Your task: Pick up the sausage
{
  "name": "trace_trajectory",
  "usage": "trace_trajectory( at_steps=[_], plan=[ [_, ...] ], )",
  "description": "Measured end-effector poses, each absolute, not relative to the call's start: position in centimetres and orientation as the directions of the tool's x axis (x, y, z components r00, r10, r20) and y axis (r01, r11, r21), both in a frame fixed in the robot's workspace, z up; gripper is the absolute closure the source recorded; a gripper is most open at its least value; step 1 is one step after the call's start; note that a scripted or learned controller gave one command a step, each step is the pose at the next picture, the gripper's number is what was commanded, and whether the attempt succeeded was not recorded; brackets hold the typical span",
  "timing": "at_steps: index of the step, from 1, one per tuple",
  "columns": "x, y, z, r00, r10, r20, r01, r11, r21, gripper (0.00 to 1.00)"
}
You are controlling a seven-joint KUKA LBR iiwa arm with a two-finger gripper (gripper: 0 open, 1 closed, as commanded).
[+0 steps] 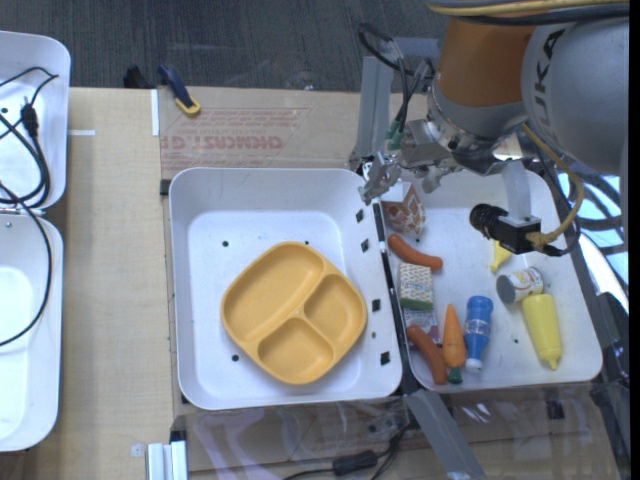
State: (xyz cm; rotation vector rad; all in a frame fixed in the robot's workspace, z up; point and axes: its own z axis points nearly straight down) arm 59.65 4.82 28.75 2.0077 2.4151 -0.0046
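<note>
Arm enters from upper right of the frame, orange band above the wrist. Gripper (385,180) sits over the top rim between the two bins, at the upper left corner of the right bin (585,363); whether it is released or clenched cannot be told from this angle, and nothing is seen in its grasp. Sausage (415,251) lies in the right bin, left side, just below a small red-and-white carton (406,213) and apart from the gripper. Below it: a printed snack packet (416,286), then a second sausage (428,354) near the bottom rim, beside a carrot (453,340) and a blue bottle (478,330). Right side of that bin: a yellow mustard bottle (543,329), a small grey can (519,285). Left bin (190,268) holds a yellow divided plate (292,312), lower centre.
</note>
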Motion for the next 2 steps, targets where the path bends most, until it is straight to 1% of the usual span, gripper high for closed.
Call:
trace_trajectory(
  at_steps=[1, 2],
  plan=[
    [62.7, 5.2, 37.1, -0.137, 0.991, -0.003, 0.991, 0.137, -0.002, 0.0],
    [65.9, 0.6, 27.6, -0.261, 0.965, -0.002, 0.965, 0.261, -0.003, 0.0]
  ],
)
